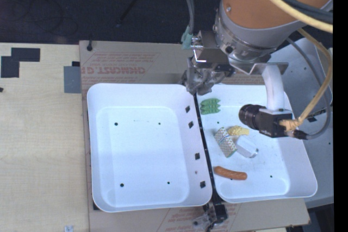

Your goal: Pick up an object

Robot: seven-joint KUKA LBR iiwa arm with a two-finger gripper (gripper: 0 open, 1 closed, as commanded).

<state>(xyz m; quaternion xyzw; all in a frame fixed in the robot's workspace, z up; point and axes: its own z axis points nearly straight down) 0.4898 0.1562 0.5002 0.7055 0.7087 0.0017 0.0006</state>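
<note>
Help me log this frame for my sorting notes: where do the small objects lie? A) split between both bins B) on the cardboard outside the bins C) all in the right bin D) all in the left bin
C: the green piece, the yellow piece, the patterned wrapped item and the orange sausage-like item all lie within the right bin.

arm [272, 2] reaching from right, tool [200, 83] lowered

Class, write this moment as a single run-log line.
gripper: above bins' divider, rear | right bin: green toy, sausage, small items | grasp: none seen
</note>
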